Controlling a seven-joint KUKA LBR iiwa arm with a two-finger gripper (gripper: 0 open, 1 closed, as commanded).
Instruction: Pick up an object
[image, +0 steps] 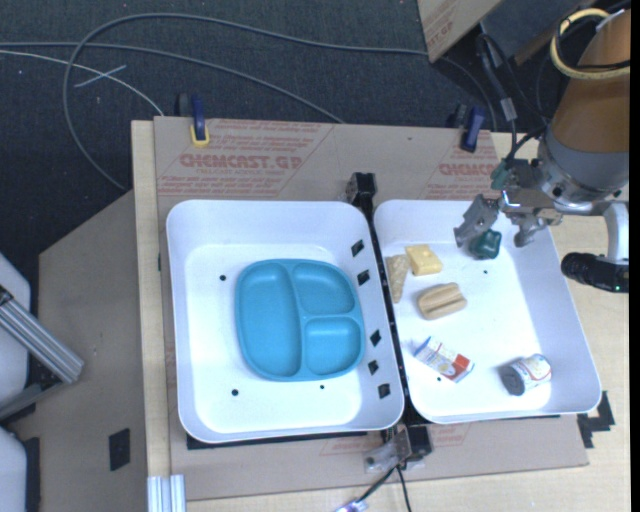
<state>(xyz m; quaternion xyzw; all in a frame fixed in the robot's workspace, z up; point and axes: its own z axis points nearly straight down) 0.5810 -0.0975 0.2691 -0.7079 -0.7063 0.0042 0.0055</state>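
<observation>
With its jaws spread and empty, the gripper hangs over the right bin's far edge, so it should centre on the near yellow block before closing.

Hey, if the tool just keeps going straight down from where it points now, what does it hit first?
Probably the small dark green object right beneath the tool, near the far edge of the right bin. Depth is hard to judge from this slanted view.
</observation>
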